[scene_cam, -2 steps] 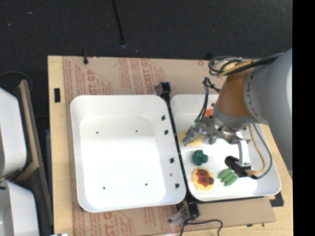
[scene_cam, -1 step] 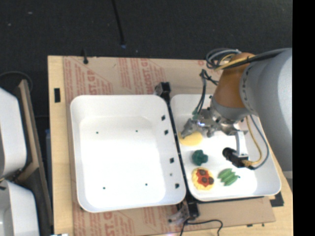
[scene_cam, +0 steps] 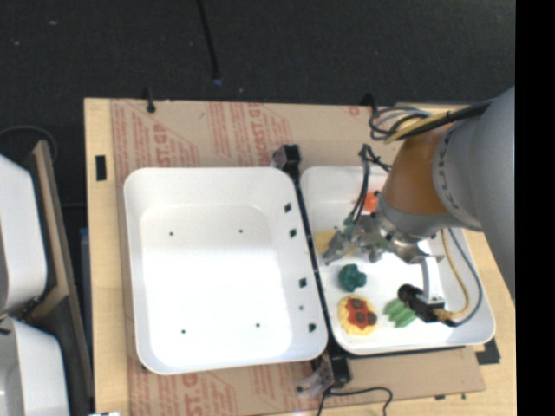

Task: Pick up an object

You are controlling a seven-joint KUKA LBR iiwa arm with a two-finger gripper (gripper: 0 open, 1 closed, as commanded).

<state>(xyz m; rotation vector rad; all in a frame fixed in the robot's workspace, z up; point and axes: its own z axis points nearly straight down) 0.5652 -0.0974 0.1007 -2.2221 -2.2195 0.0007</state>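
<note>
My gripper (scene_cam: pixel 354 250) hangs low in the right bin (scene_cam: pixel 473 336), open, its grey fingers spread with nothing between them. Just below its tips lies a dark green lump (scene_cam: pixel 351 276). Nearer the front of the bin rest a red and yellow object (scene_cam: pixel 357 315) and a bright green object (scene_cam: pixel 398 314). A small pale yellow piece (scene_cam: pixel 324 239) sits at the gripper's left, against the bin's left wall. An orange object (scene_cam: pixel 371 202) peeks out behind the wrist, partly hidden by the arm.
The left bin (scene_cam: pixel 217 267) stands beside the right one, with a dividing edge and black clips (scene_cam: pixel 299 232) between them. The grey arm with its orange band (scene_cam: pixel 416 180) covers the back right of the right bin.
</note>
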